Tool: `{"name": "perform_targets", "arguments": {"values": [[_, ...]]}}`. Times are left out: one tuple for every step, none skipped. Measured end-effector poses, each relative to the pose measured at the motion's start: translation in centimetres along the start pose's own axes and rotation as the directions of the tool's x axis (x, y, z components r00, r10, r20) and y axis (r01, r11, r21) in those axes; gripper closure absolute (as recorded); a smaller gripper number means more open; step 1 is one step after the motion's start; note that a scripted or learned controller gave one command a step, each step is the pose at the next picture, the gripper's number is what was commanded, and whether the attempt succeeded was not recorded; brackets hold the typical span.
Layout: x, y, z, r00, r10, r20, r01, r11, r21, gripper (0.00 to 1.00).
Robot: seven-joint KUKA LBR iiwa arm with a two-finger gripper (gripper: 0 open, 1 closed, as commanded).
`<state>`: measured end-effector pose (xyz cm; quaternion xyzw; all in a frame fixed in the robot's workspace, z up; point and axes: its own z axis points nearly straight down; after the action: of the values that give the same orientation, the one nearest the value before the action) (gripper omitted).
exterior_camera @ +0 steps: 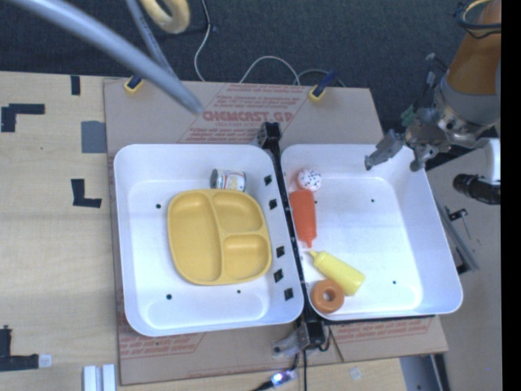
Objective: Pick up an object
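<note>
Objects unpicked, right bin (423, 218), left side: orange carrot (304, 215), yellow bottle (339, 272), ring (329, 296), speckled ball (308, 179). Gripper (399, 155) over far-right rim, fingers spread, carrying nothing. Grasp entirely outstanding.
</note>
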<state>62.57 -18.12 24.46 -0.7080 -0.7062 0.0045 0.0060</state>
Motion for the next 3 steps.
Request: {"name": "perform_targets", "arguments": {"values": [[0.1,0.2,-0.9,1.0,-0.004,0.002,0.004,1.0,-0.013,0.0],[-0.2,0.3,3.5,1.0,-0.004,0.003,0.004,1.0,-0.01,0.0],[-0.4,0.1,7.9,1.0,-0.003,0.003,0.003,1.0,-0.009,0.0]]}}
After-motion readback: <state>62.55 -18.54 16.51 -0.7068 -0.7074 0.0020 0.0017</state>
